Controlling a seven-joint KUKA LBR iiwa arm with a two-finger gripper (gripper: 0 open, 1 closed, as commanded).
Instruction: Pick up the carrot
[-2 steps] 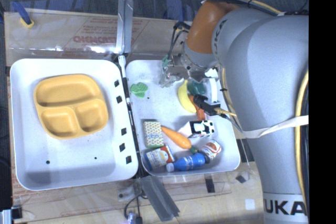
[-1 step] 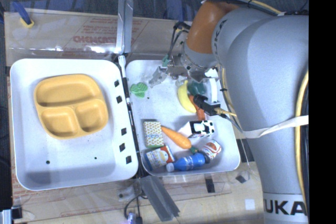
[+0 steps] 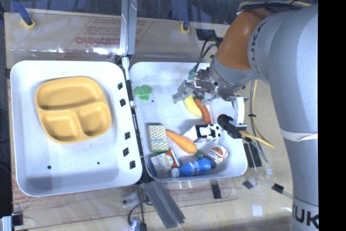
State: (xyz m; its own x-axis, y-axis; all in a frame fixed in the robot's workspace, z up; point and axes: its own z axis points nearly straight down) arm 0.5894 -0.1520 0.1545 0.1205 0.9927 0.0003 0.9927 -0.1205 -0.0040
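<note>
The carrot [image 3: 181, 142] is seen lying free in the right bin [image 3: 162, 74], nearer the front wall than the gripper [image 3: 190, 90], whose finger state cannot be told, so a lowering onto it is judged to be needed.

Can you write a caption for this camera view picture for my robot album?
Robot pincer hovers over the right bin, near the carrot.

Two white bins [image 3: 70, 181], one yellow tray [image 3: 73, 108], two carrots [image 3: 181, 142].
</note>
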